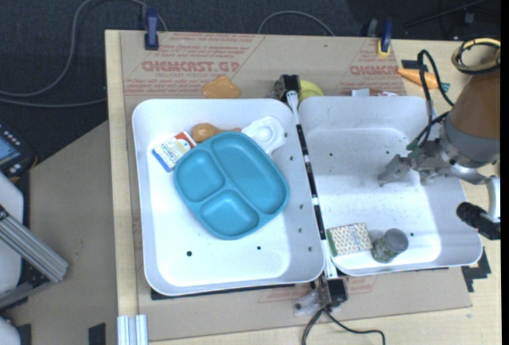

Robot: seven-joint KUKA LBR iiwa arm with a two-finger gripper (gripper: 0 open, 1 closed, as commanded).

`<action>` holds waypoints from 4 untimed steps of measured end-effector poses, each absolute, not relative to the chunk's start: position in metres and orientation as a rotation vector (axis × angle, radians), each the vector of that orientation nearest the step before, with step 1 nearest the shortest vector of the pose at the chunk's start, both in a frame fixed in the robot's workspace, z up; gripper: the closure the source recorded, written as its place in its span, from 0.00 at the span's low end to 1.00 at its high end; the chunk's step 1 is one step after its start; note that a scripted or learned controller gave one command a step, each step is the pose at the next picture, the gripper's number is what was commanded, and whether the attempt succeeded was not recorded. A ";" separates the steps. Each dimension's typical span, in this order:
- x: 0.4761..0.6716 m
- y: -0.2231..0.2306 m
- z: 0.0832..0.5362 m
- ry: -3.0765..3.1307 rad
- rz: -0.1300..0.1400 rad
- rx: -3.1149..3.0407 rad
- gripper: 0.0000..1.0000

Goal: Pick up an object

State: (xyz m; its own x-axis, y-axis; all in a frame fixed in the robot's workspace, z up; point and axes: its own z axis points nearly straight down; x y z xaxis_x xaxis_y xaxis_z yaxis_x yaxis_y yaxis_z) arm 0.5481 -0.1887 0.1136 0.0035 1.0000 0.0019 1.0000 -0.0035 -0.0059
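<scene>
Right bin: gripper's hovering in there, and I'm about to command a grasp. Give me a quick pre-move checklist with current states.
1. Gripper over the right bin: ok.
2. Nothing visibly held between the fingers: ok.
3. Target under the gripper: not ok; bare bin floor there.
4. Candidates present: ok; patterned square pad and grey round object lie near the bin's front edge, apart from the gripper.
5. Fingers open or shut: cannot tell.
6. Left bin's blue divided tray out of the arm's path: ok.

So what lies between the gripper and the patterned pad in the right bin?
Bare white bin floor between gripper and patterned pad, per the camera view.
</scene>
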 end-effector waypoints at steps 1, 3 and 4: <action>0.643 -0.154 0.084 -2.235 -0.008 -2.218 0.00; 0.510 -0.217 0.147 -2.211 0.004 -2.226 0.00; 0.547 -0.210 0.091 -2.224 0.001 -2.220 0.00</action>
State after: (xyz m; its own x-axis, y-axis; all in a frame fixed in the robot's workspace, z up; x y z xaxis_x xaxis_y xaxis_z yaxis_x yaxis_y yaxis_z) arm 0.5472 -0.2100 0.0914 -0.0019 1.0000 -0.0007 1.0000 0.0019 0.0002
